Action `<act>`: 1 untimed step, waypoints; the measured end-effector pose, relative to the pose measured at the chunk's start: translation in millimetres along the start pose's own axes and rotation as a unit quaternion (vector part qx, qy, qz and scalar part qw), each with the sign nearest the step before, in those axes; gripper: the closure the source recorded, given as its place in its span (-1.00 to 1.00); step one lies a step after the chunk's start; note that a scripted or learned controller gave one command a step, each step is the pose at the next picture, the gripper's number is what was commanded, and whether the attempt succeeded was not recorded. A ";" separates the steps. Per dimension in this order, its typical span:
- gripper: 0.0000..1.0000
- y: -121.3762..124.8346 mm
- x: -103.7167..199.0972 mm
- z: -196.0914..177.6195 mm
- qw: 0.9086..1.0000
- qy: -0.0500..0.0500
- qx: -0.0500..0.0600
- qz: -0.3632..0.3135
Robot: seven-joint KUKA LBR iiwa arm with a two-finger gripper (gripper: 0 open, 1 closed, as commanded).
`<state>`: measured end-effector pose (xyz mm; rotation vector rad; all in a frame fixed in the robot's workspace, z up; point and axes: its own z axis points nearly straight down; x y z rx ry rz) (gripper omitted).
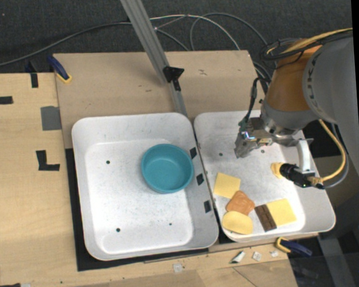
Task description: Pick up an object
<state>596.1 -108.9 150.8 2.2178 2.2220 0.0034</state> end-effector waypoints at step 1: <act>1.00 1.5 0.3 -53.1 1.000 0.000 -0.001 0.000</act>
